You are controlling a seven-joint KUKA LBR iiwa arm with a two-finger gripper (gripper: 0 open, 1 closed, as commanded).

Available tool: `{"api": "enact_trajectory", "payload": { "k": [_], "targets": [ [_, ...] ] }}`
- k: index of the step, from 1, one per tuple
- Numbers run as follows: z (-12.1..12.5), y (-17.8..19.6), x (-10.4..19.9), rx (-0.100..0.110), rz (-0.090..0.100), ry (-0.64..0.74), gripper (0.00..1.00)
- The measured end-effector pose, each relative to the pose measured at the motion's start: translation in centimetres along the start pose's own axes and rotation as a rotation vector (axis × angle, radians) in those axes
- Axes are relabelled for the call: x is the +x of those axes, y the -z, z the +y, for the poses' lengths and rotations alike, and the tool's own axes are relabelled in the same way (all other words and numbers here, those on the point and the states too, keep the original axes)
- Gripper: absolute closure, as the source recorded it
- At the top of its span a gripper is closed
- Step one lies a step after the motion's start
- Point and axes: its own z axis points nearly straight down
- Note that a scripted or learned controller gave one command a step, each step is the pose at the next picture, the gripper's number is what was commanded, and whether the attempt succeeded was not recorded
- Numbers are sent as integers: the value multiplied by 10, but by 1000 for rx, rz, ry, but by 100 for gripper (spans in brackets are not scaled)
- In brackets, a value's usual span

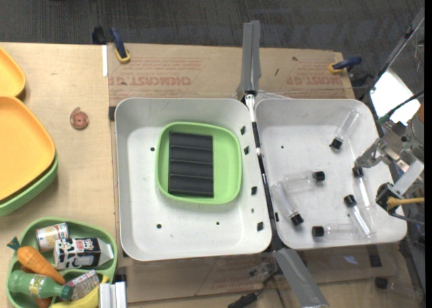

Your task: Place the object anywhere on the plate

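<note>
A green square plate (164,165) lies in the left bin (135,232). On it rests a black ridged object (191,163), flat and about centred. Several clear tubes with black caps lie scattered in the right bin (297,121), such as one near the back (344,127) and one near the front (341,230). My gripper (375,156) hangs at the right rim of the right bin, above the tubes there and far from the plate. Its metal parts blend with the cables and the bin edge, and I see nothing clearly held.
Yellow plates (20,144) are stacked on the bench at the far left. A green bowl of toy food (57,263) sits at the front left. A small pink disc (79,119) lies beside the left bin. Clamps (120,50) hold the cardboard at the back.
</note>
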Motion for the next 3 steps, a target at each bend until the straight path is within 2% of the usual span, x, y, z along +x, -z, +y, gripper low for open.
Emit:
{"api": "enact_trajectory", "payload": {
  "k": [1,2,3],
  "targets": [
    [-7,16,10,0,-1,-458,0],
    [-98,-42,88,1,-1,-372,0],
    [-190,-41,169,-1,1,-505,0]
  ]
}}
